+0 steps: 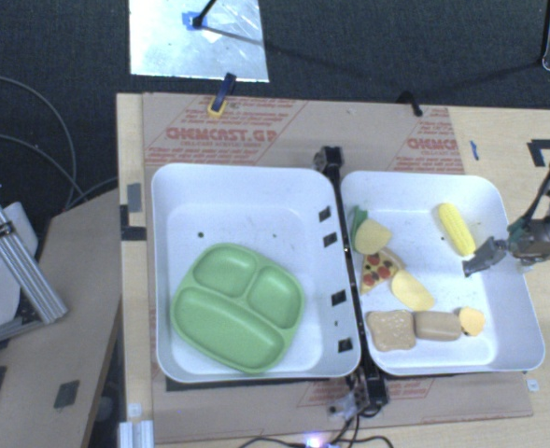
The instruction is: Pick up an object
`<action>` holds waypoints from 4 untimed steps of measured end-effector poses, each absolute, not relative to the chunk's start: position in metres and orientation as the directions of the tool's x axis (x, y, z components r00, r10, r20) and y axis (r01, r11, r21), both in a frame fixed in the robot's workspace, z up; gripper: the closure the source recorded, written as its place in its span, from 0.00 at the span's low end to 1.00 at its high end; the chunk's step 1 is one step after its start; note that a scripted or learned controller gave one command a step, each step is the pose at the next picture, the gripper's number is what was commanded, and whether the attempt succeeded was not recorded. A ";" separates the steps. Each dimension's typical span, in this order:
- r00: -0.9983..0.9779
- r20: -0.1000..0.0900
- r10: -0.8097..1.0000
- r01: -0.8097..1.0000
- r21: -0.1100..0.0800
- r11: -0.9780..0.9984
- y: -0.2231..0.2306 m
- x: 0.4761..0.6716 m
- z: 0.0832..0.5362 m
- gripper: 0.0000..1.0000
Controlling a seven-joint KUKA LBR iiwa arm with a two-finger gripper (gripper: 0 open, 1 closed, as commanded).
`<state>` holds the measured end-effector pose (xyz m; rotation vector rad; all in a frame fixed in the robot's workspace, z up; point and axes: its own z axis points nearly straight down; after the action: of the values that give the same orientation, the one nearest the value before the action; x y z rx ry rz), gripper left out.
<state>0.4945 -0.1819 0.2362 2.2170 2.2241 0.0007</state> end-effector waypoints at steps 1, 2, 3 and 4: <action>0.001 0.002 1.000 1.000 -0.007 -0.001 -0.207 0.488 0.094 0.00; -0.005 -0.001 1.000 1.000 0.003 0.005 -0.206 0.508 0.084 0.00; -0.011 0.004 1.000 1.000 0.004 0.011 -0.119 0.488 0.144 0.00; -0.006 -0.002 1.000 1.000 0.006 0.006 -0.129 0.528 0.156 0.00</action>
<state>0.5283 -0.1292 0.1563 2.2107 2.2239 0.0052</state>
